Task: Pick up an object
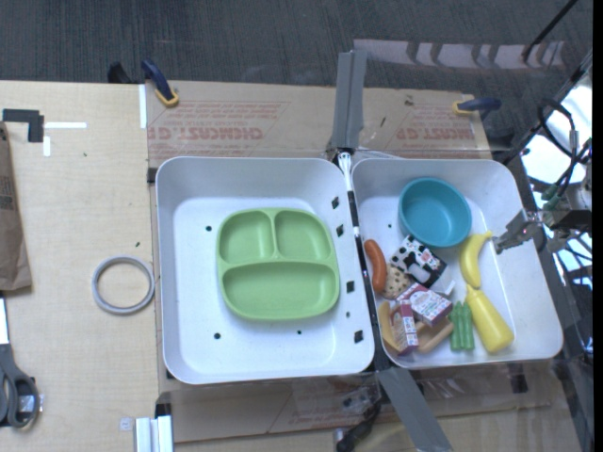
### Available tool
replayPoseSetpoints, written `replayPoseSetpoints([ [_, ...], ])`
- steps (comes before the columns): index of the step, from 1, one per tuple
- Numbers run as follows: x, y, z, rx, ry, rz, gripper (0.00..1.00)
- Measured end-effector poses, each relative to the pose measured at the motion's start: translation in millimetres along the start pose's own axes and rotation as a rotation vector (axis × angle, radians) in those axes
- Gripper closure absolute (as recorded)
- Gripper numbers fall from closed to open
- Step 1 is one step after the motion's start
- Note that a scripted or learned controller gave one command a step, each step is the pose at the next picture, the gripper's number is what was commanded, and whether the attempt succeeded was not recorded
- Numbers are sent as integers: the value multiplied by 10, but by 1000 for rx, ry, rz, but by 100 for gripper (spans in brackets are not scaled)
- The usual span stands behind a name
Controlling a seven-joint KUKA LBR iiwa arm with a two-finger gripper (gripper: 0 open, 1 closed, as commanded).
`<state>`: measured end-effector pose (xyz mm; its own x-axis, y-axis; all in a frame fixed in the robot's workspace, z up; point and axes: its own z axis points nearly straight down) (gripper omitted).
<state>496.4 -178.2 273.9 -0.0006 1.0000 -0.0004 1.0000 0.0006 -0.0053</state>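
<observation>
The right bin (528, 347) holds a heap of toy items. A blue bowl (434, 211) sits at its back, with a yellow banana (471, 257) just to its right front. A yellow bottle-like piece (490, 318) and a green piece (462, 326) lie at the front right. A red sausage (378, 265), a black-and-white carton (419, 257) and a red-and-white packet (426, 304) crowd the bin's left side. My gripper (521, 231) shows as grey metal at the bin's right rim, beside the banana and apart from it, with nothing seen in it.
A green divided plate (278, 264) lies in the left bin (179, 281). On the bench to the left are a tape ring (123, 283), a brown bag (11, 215) and scissors (17, 398). Blue clamps (160, 81) grip the cardboard behind the bins.
</observation>
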Motion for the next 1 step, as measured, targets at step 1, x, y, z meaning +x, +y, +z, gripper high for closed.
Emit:
replayPoseSetpoints([
  [1,1011,409,139,1,-1,181,0],
])
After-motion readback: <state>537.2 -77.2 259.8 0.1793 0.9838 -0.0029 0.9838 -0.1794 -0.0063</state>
